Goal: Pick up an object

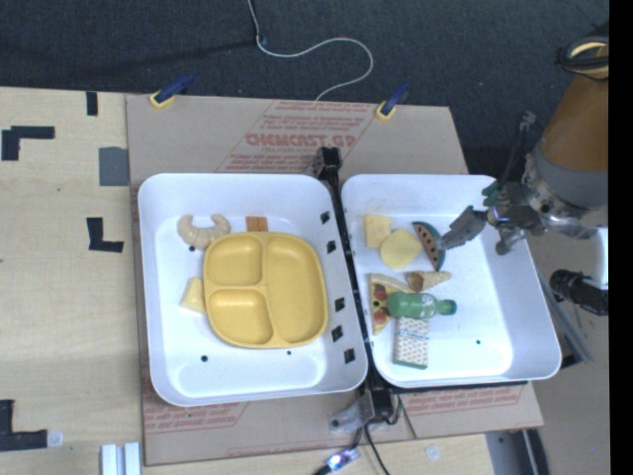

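White plastic, two shallow bins side by side on my bench, seen from above

Left bin (163,265): a yellow divided plate (265,290) fills the middle; a pale curled pastry piece (201,230) lies just beyond its upper left rim, a small orange block (257,225) beside that, and a yellow wedge (192,294) touches the plate's left side

Right bin (509,315): a cluster sits in its left half. I list a pale yellow cheese block (377,232), a round yellow piece (401,249) touching it, a watermelon slice (428,242) just to the right, a pizza slice (382,299), a green bottle (419,307) lying on its side across the pizza, and a patterned packet (411,343) below the bottle

Gripper (485,231): it hangs over the right bin's upper right part, the grey arm with its orange band entering from the right. I see its two fingers spread apart, one dark finger (459,231) pointing toward the watermelon slice, nothing between them
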Motion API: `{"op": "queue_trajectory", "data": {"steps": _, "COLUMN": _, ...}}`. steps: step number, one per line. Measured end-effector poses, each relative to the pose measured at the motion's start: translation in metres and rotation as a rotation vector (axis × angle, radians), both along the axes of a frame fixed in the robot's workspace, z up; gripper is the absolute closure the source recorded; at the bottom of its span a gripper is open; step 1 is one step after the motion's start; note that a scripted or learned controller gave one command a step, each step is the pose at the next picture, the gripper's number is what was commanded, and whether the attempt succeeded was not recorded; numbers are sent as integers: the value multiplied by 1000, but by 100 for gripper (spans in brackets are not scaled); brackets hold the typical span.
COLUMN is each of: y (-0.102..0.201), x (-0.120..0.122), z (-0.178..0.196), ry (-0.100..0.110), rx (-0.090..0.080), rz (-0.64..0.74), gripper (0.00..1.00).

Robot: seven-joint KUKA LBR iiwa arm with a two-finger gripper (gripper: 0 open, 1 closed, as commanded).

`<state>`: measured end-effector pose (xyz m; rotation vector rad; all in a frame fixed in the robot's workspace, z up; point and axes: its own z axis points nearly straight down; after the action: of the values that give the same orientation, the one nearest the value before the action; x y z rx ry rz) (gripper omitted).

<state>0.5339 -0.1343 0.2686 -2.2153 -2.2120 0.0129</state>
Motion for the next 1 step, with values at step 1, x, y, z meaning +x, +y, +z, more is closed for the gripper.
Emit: {"op": "queue_trajectory", "data": {"steps": 1, "y": 0, "x": 2, "z": 6, "ry": -12, "rx": -2, "rz": 3, "gripper": 0}}
